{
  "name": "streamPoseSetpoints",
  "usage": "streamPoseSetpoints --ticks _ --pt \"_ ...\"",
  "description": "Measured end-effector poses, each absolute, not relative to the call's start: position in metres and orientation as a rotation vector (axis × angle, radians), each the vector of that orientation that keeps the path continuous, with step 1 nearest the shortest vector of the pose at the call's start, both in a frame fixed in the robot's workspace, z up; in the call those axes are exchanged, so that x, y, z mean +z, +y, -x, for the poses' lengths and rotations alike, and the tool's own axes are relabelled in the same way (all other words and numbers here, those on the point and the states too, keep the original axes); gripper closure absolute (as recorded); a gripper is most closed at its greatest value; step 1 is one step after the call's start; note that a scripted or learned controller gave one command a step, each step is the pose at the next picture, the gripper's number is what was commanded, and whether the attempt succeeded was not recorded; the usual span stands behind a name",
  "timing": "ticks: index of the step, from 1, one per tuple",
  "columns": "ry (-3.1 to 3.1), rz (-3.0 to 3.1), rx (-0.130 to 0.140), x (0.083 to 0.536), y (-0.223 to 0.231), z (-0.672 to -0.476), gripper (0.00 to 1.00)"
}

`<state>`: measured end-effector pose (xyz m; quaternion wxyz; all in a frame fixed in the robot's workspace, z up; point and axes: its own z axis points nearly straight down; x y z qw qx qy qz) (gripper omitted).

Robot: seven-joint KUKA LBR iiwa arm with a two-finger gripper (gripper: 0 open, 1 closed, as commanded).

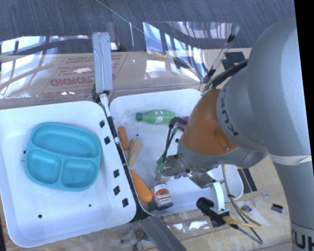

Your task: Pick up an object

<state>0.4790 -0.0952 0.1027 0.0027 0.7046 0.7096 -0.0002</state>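
Observation:
The right bin (143, 104) holds several small objects. A green bottle (156, 116) lies at its far side. An orange sausage-shaped piece (123, 137) and a tan corn-like piece (134, 151) lie by the left wall. Nearer the front are a carrot (142, 187) and a small red-and-white can (163, 196). My gripper (165, 170) hangs low over the bin's front middle, just above and right of the can, and the grey wrist and orange band (203, 131) hide much of it. I see nothing held in it.
In the left bin (16, 222) lies a blue three-compartment plate (63, 155). A grey divider with black clips (112, 155) separates the bins. The arm covers the right bin's right half. Cables and a black fitting (212, 211) hang at the front right edge.

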Motion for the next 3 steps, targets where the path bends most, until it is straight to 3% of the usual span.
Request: streamPoseSetpoints --ticks 1,2,3 --pt "2.224 -2.208 -0.003 0.1029 -0.0963 -0.479 0.0" --pt "2.212 -2.212 0.002 0.0968 -0.0982 -0.4795 0.0" --pt "2.224 -2.211 0.001 0.1035 -0.096 -0.4791 1.0"
